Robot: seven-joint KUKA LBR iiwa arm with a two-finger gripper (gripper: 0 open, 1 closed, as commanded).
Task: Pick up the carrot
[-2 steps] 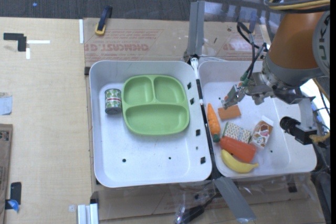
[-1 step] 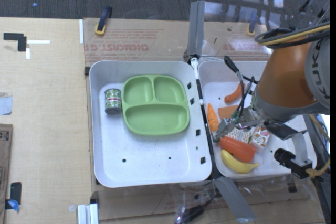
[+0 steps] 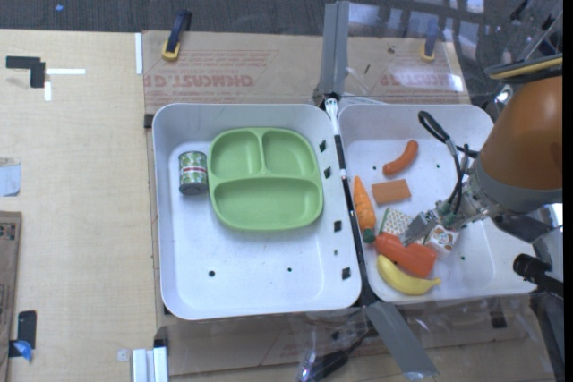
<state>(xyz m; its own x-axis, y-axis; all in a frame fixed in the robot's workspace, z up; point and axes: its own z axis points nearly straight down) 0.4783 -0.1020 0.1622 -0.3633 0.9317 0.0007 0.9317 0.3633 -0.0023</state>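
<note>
The carrot [image 3: 363, 202] is orange with a green stub at its near end. It lies lengthwise along the left wall of the right bin [image 3: 474, 268]. My gripper [image 3: 419, 229] hangs low over the middle of that bin, a short way right of the carrot and apart from it. It sits above a cluster of toy food: a red pepper [image 3: 409, 256] and a small patterned box [image 3: 440, 238]. Nothing is visibly held.
Around the carrot lie an orange block [image 3: 391, 191], a red-orange sausage [image 3: 400, 157], a patterned card [image 3: 392, 220] and a banana [image 3: 407, 279]. The left bin [image 3: 260, 277] holds a green divided plate [image 3: 266, 178] and a small can [image 3: 192, 172].
</note>
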